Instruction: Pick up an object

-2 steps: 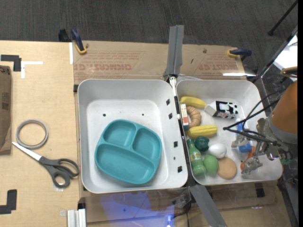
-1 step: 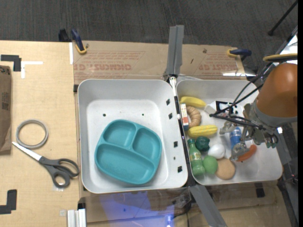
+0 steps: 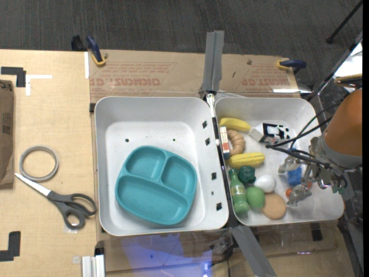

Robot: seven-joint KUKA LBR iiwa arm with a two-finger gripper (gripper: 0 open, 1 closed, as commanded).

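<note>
Closest to the lens, along the front of the right bin [image 3: 323, 217], sits a row of small play foods: a dark green bottle-shaped piece [image 3: 238, 202] against the divider, a round light green fruit [image 3: 255, 199], and a tan egg-like ball [image 3: 275, 207]. Just behind them lie a white egg [image 3: 266, 183] and a dark green lump [image 3: 247, 174], then a yellow corn cob [image 3: 247, 160] lying crosswise, a knobbly beige piece [image 3: 235, 138], and a yellow banana [image 3: 234, 124] near the back wall. A black and white packet [image 3: 273, 133] rests towards the back, right of the banana. My claw [image 3: 295, 184] hangs over the right part of this bin, its metal fingers pointing down, with something small and blue [image 3: 294, 174] showing among them; I cannot tell whether that blue thing is a toy or part of me, nor whether my fingers are spread or pressed together. The tan ball lies just beside my lower fingertip, near the front wall. My orange band [image 3: 348, 126] shows at the right edge above the bin. In the left bin [image 3: 144, 111] lies a teal divided plate [image 3: 156, 184] with three compartments. Out on the wooden bench [image 3: 52, 126] to the left sit grey-handled scissors [image 3: 60, 200] and a roll of tape [image 3: 38, 163].
</note>
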